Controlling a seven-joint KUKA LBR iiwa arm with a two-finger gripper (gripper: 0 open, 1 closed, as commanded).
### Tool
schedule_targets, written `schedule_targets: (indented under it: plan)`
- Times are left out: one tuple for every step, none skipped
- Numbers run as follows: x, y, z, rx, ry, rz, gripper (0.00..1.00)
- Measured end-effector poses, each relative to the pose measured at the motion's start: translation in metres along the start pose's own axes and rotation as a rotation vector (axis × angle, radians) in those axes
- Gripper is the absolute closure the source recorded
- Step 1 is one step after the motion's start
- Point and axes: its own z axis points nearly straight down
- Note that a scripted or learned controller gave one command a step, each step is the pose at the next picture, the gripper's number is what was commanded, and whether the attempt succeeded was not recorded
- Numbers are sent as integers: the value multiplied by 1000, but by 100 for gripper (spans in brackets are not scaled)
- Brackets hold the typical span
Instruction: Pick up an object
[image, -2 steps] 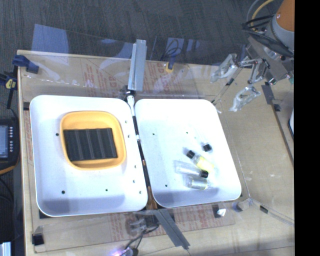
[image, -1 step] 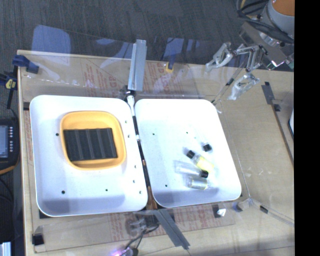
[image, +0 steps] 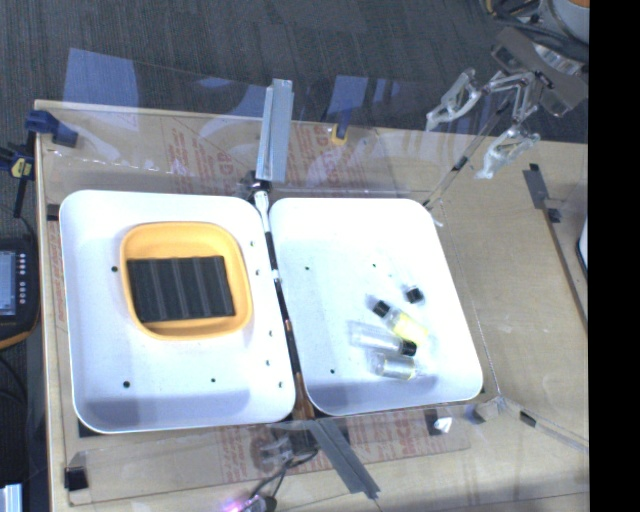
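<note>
A: Where are the vials (image: 392, 340) lying?
B: Lower middle of the right bin (image: 335, 235); probably light, slick, so grip mid-body. Pincer (image: 492, 112) is hovering upper right, spread, pinching nothing

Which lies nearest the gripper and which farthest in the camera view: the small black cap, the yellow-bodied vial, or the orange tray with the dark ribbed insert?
From the gripper, top right above the bins:
1. Small black cap, right bin, upper part of the cluster.
2. Yellow-bodied vial, right bin, just below the cap.
3. Orange tray with dark ribbed insert, left bin.

End effector (image: 487, 118) above bench, off right bin (image: 330, 300) (small bottles (image: 392, 335) inside); yellow tray (image: 185, 280) in left bin (image: 90, 380).
</note>
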Motion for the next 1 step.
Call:
schedule_targets:
  plan:
    - [-1,0,-12,6,-5,-1,100]
